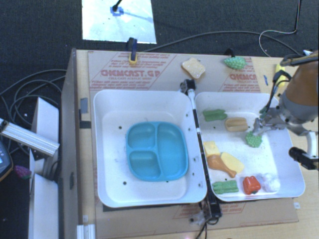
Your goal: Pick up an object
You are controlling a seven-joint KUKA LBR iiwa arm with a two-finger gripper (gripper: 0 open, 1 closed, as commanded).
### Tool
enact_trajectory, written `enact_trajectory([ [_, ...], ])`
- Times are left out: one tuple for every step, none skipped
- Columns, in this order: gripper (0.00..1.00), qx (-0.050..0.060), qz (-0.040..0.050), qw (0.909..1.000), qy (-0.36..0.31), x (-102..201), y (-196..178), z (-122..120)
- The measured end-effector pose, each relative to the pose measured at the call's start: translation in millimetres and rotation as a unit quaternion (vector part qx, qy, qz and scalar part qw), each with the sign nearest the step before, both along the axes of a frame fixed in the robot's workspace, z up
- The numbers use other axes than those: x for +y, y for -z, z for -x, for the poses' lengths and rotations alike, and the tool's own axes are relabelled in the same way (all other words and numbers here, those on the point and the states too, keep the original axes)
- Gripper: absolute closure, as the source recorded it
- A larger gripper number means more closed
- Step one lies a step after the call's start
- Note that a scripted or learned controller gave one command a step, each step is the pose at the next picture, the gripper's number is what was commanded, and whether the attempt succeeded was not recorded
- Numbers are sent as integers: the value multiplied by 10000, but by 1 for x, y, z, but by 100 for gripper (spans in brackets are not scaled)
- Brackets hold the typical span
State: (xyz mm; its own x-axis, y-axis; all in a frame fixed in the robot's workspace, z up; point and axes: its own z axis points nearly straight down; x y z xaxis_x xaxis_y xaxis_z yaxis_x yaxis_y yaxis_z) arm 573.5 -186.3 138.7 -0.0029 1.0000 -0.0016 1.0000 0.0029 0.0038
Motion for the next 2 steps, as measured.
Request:
enact_trajectory([
  [100, -3, 3, 10000, -6, -19, -63, -24],
  [100, 10, -4, 10000, -8, -20, -37, -92],
])
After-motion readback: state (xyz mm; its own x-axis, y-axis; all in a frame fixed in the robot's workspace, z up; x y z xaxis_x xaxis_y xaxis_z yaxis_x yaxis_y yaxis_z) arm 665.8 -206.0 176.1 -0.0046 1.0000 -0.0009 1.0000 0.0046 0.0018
